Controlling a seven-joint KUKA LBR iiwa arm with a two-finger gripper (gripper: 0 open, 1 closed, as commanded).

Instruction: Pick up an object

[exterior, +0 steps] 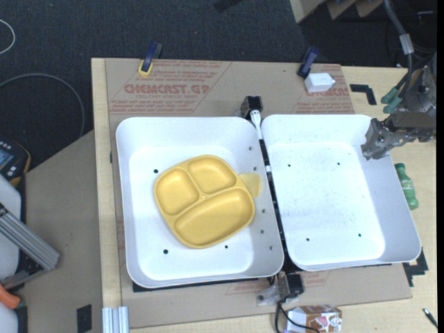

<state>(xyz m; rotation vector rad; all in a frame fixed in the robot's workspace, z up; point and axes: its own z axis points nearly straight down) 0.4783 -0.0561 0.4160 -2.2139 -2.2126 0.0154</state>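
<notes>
A yellow divided plate (203, 200) with three compartments lies in the left bin (135, 144), near its middle. A small pale yellow piece (251, 184) pokes out from under the plate's right edge. My gripper (377, 144) hangs at the right bin's (326, 186) upper right rim, far from the plate. Nothing shows in its grasp.
A green object (406, 186) lies on the bench just outside the right bin's right wall. A white block (319, 82) and a blue clamp (308, 61) sit behind the bins, and a yellow-tipped clamp (148, 59) at the back left. Cables and connectors (298, 311) lie at the front edge.
</notes>
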